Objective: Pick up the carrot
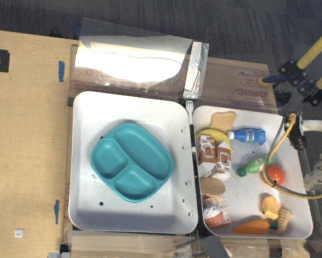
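Note:
The carrot (pixel 252 225) is orange with a small green top at its right end. It lies flat along the front wall of the right bin (pixel 306 218), pointing left. A short can (pixel 217 212) lies just to its left, and a yellow piece (pixel 269 205) and a tan waffle-like piece (pixel 284 216) sit just behind its green end.
The right bin also holds a bread slice (pixel 223 120), a banana (pixel 213 135), a blue bottle (pixel 248 135), a brown carton (pixel 214 152), a green item (pixel 252 166), a red tomato (pixel 275 175) and a brown cookie (pixel 212 187). A yellow cable (pixel 273 147) loops over this bin's right side. A teal divided plate (pixel 132 160) fills the left bin (pixel 88 118).

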Robot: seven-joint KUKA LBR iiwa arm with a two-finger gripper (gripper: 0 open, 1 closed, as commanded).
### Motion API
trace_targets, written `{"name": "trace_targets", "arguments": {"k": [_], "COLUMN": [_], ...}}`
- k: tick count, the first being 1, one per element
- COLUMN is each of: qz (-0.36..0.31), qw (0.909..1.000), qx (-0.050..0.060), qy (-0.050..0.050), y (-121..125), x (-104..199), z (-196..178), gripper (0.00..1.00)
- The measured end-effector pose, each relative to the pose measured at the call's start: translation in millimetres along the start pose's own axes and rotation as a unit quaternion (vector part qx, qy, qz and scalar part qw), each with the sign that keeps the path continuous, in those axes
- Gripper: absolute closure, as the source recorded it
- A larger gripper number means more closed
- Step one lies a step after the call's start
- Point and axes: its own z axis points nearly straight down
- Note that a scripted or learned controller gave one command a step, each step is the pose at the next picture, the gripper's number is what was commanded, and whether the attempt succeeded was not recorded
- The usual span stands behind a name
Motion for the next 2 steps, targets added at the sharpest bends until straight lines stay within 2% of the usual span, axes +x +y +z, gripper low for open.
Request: {"name": "trace_targets", "arguments": {"k": [1, 2], "qz": [-0.026, -0.025], "qw": [0.9997, 0.9997], "qx": [0.003, 0.001], "qy": [-0.001, 0.002], "y": [-16, -25], "x": [44, 82], "z": [26, -11], "gripper": [1.00, 1.00]}}
